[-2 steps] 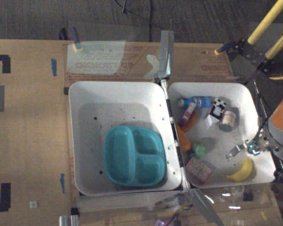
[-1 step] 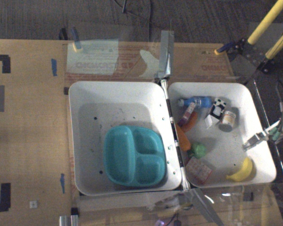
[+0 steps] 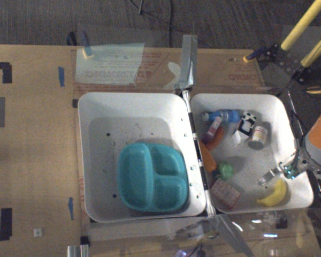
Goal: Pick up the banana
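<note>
Overhead view of the pick-up step. The banana (image 3: 274, 194) lies in the front right corner of the right bin (image 3: 287, 110), close to the wall. The claw (image 3: 274, 174), reaching in from the right, hangs just above and beside the fruit; its fingers (image 3: 265, 178) appear spread apart with nothing between them. A good grasp probably calls for centring the claw over the banana's thick middle, with the fingers across its short width, then lowering without striking the nearby wall. The same bin holds a blue bottle (image 3: 224, 116), a small can (image 3: 258, 135), a green ball (image 3: 226, 170) and a flat packet (image 3: 225, 193), all apart from the banana. The left bin (image 3: 96, 111) carries a teal divided tray (image 3: 152, 177). Both bins rest on a tan counter (image 3: 32, 143) marked with black and blue tape; dark carpet and cables lie beyond.
</note>
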You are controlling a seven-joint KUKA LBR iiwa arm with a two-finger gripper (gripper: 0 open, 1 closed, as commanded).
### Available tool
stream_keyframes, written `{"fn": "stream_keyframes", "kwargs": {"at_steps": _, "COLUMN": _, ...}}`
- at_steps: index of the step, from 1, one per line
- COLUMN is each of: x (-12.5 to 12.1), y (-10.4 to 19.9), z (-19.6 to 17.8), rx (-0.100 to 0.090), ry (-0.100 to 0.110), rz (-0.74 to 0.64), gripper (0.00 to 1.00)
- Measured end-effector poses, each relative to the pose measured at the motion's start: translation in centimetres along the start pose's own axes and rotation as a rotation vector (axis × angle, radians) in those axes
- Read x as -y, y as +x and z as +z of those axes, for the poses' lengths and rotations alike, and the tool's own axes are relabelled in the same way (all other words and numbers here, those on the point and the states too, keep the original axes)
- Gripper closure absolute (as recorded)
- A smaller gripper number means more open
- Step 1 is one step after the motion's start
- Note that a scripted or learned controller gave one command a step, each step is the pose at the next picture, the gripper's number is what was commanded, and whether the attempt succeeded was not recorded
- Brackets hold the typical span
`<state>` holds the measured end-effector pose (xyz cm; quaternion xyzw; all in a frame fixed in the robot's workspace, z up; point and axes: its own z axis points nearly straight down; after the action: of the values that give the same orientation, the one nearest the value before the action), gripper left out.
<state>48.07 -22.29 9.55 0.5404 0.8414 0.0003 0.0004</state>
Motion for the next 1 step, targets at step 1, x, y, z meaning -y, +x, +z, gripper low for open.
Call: {"fn": "stream_keyframes", "kwargs": {"at_steps": 1, "x": -0.02, "y": -0.13, "z": -0.92, "rx": 0.001, "ry": -0.002, "rz": 0.003, "gripper": 1.00}}
